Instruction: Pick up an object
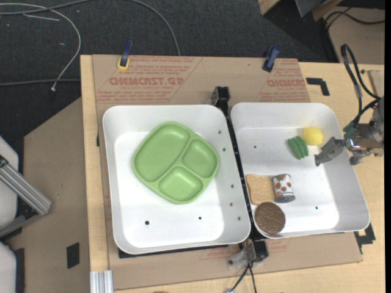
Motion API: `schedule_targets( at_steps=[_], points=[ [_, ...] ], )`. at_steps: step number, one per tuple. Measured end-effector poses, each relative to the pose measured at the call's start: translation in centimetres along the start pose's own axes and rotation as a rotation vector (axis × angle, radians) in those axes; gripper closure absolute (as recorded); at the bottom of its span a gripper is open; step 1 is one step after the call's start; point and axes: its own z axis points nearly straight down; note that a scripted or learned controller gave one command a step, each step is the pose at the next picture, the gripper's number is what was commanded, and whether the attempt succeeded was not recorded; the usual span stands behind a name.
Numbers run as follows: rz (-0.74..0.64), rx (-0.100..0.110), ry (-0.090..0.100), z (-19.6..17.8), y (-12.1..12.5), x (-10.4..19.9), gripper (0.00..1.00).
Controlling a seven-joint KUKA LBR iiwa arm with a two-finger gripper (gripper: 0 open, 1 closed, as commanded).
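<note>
The right bin holds several small objects. A yellow lemon lies near its far right, and a green ridged piece touches the lemon's left side. A slice of bread lies by the bin's left wall, with a small can with a strawberry label right beside it. A brown round disc sits at the near edge. My gripper reaches in over the bin's right rim, just right of the lemon and the green piece and slightly nearer, with nothing seen in it.
The left bin holds a green divided plate in its middle. A black divider clamp sits between the bins at the back. Cables and fittings hang by the right edge of the bench.
</note>
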Motion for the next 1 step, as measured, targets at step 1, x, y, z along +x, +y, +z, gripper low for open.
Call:
schedule_targets(
  at_steps=[1],
  points=[
    [0.000, 0.000, 0.000, -0.01, 0.01, 0.00, 0.00]
  ],
)
